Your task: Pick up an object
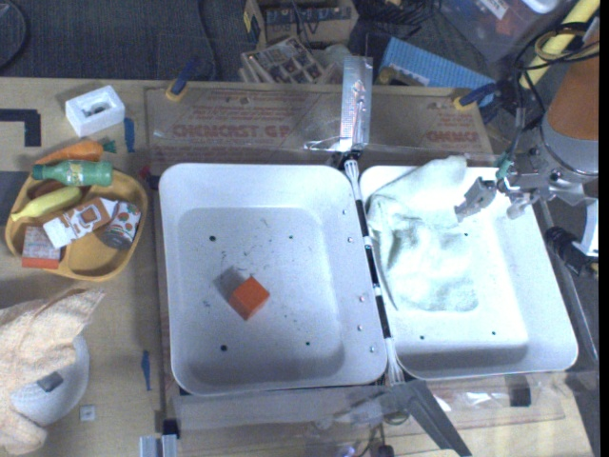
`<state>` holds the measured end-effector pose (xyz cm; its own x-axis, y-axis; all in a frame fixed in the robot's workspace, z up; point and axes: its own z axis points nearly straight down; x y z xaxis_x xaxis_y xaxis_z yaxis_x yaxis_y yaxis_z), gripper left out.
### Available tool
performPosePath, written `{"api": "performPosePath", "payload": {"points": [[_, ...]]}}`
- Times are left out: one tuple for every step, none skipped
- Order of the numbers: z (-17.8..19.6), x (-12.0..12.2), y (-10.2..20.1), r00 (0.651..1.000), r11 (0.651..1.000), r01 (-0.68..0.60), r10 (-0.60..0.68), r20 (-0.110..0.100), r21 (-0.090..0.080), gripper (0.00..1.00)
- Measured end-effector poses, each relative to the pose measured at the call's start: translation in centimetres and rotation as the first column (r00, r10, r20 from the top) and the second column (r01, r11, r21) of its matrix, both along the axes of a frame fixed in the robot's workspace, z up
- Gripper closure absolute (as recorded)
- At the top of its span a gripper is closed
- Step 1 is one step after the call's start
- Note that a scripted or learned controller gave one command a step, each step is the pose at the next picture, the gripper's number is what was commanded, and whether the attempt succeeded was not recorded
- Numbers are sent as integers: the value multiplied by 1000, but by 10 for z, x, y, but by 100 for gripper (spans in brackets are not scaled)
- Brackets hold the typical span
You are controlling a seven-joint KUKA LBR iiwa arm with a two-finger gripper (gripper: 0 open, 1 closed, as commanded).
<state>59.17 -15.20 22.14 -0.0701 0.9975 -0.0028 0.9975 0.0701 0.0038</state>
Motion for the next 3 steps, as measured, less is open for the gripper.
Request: {"api": "performPosePath", "payload": {"points": [[-84,29,57,993,993,121,-121,-7,3,0],[-39,20,-13,994,994,107,-107,0,0,0],[77,-11,-19,974,974,226,-226,-2,1,0]]}}
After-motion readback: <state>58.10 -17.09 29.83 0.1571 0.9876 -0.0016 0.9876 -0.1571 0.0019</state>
